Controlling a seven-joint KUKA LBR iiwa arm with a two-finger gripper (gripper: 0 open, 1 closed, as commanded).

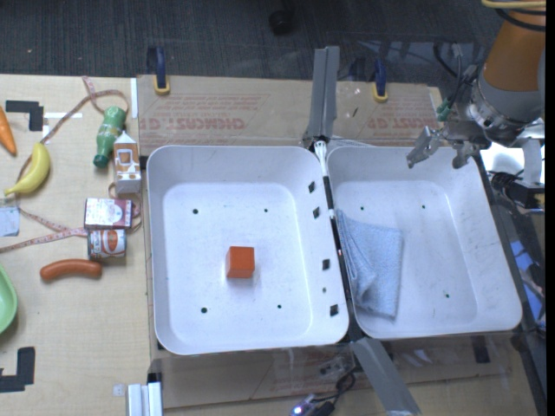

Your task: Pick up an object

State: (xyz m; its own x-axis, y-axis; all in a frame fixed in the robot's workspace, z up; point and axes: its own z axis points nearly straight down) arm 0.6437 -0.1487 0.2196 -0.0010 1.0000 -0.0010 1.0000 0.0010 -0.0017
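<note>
Nearest the camera, the front rim of the left bin [251, 347] curved above bare cardboard. Up at the far right corner of the right bin [486, 319], the pincer [442, 150] hung over the rim with its two dark fingers spread and nothing between them, the grey arm [512, 50] and its orange band rising behind. Below it the right bin's floor lay mostly open; a folded blue-grey cloth [373, 263] lay against the left wall, touching the divider. Across that divider, an orange cube [241, 262] sat alone near the middle of the left bin, well apart from every wall, with free room on all sides. Behind the bins, red print on the cardboard sheet [225, 111] was too faint to read. On the surface to the left lay a banana [30, 170], a green bottle [108, 133], a small carton [127, 165], a can [107, 243] and a sausage [71, 270]; their labels were illegible.
</note>
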